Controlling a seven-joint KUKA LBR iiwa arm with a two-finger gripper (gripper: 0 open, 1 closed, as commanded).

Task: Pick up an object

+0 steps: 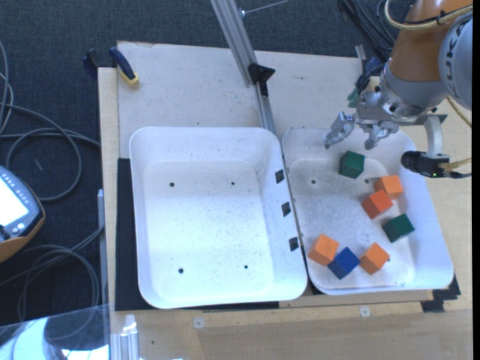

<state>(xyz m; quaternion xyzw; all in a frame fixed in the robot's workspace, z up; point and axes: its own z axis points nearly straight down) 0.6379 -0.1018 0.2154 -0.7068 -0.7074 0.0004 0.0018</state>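
Overhead, the pincer (355, 135) hangs open above a green cube (351, 164).

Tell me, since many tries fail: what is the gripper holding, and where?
Nothing. The gripper hangs open above the right bin, just above the green cube.

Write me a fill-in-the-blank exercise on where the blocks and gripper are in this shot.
1. All the blocks lie in the ____ bin.
2. The gripper hovers nearest the ____ block at the bin's far end.
3. The blue block sits between two ____ blocks.
4. The number of green blocks in that bin is ____.

Missing words: right; green; orange; two
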